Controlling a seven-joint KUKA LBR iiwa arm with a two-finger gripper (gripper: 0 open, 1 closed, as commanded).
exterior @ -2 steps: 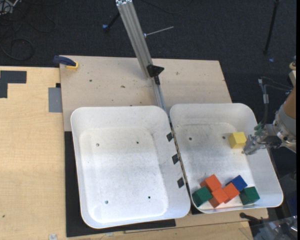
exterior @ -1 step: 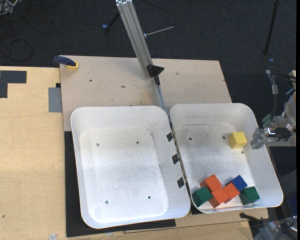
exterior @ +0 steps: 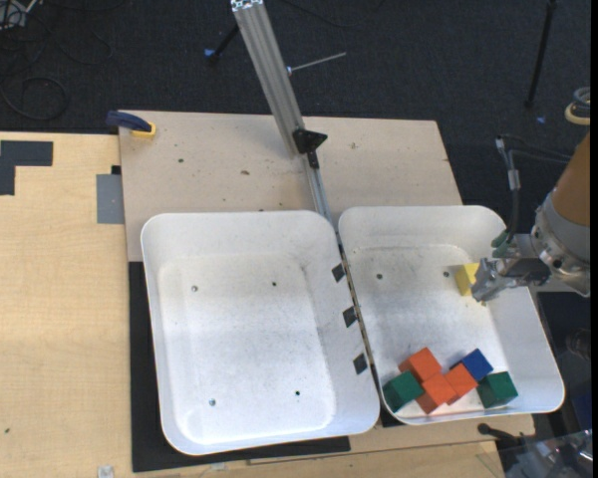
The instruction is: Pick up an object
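The tool sits low in the right bin, touching or just beside a yellow block; whether it is apart or clamped I cannot tell. Nothing looks lifted yet, so the pick seems still to do. Orange, green and blue blocks cluster at the bin's near edge.

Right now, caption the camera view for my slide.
Gripper beside a yellow block in the right bin; coloured blocks piled at its near corner.
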